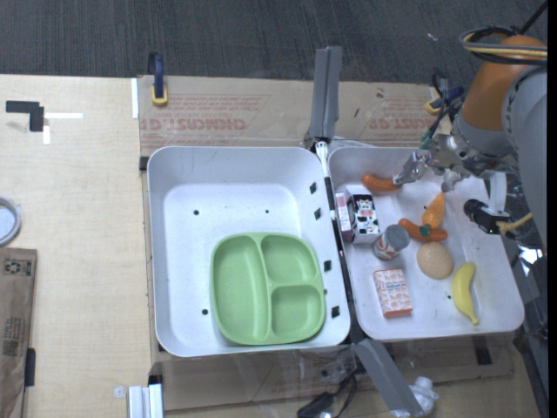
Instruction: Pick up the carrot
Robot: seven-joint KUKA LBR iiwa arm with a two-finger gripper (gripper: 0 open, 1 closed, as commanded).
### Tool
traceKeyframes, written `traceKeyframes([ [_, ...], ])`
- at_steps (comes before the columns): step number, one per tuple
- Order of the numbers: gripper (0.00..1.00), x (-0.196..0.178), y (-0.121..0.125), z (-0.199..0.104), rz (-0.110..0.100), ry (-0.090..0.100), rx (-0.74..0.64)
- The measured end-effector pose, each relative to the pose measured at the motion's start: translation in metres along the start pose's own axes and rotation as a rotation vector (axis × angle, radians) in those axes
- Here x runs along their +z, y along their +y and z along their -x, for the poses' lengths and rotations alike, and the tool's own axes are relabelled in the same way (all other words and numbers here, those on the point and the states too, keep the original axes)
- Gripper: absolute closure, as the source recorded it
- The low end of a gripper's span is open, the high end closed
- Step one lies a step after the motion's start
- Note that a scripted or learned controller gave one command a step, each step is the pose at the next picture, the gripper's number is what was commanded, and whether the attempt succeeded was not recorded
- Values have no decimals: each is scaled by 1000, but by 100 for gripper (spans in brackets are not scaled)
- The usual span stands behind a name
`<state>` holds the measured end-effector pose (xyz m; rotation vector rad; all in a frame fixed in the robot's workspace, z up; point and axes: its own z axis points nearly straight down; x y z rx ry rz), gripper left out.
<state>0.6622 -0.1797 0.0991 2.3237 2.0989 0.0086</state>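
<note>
Left bin (pixel 174 233) is sitting center-left of frame, holding a green plate (pixel 265 287) toward its lower part. Right bin (pixel 496 320) is holding the clutter: a small carton (pixel 363 215) by the divider, a can (pixel 389 242) just below-right of it, a snack box (pixel 392 292) lower down, an egg-like ball (pixel 434 260), a banana (pixel 465 291) at lower right.

Several orange items are lying in the right bin's upper half. One orange piece (pixel 378 182) is lying near the top, long axis roughly left-right with a slight tilt. Another, the carrot (pixel 421 230), is lying right of the can, long axis left-right, green bit near its right end. A paler orange piece (pixel 434 207) is standing just above it, touching or nearly so. Which is the true carrot is a judgement call.

Gripper (pixel 428 168) is hanging at upper right of the bin, between the top orange piece and the pale piece; finger spacing is too blurred to tell. The carrot is lying below the gripper, slightly left, so the coming move is likely calling for a short drop down-frame, fingers closing across the left-right axis.
</note>
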Motion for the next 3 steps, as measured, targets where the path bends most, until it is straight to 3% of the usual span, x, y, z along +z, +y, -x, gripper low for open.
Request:
traceKeyframes([
  [1, 0, 6, -55, 29, -11, 5, -32],
  [2, 100, -3, -55, 30, -11, 3, -33],
  [3, 100, -84, -46, -25, -11, 2, -89],
])
